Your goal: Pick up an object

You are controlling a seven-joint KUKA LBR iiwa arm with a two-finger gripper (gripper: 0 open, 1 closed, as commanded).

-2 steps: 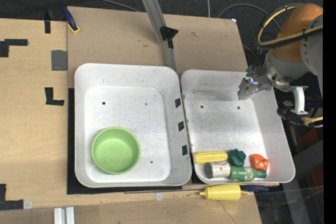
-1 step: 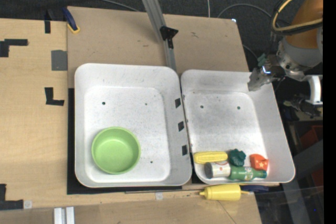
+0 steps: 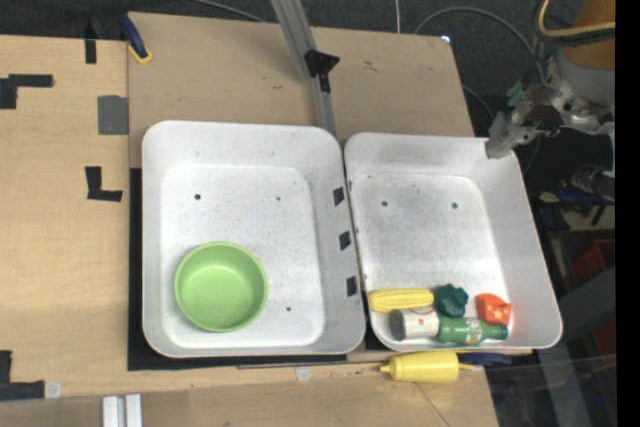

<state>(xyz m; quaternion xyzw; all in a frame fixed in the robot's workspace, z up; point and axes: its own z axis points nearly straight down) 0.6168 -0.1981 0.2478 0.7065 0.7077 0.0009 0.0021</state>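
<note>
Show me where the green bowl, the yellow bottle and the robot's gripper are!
green bowl (image 3: 221,286): camera view, middle of its inside.
yellow bottle (image 3: 424,367): camera view, middle of its body.
gripper (image 3: 497,147): camera view, at its fingertips.

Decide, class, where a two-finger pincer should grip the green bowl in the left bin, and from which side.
Probably its rim, from straight above. The green bowl sits upright and open, alone in the left bin, so one finger could drop inside the wall and one outside; its round body looks too wide to span.

High slanted view over both bins (image 3: 345,155)
</note>
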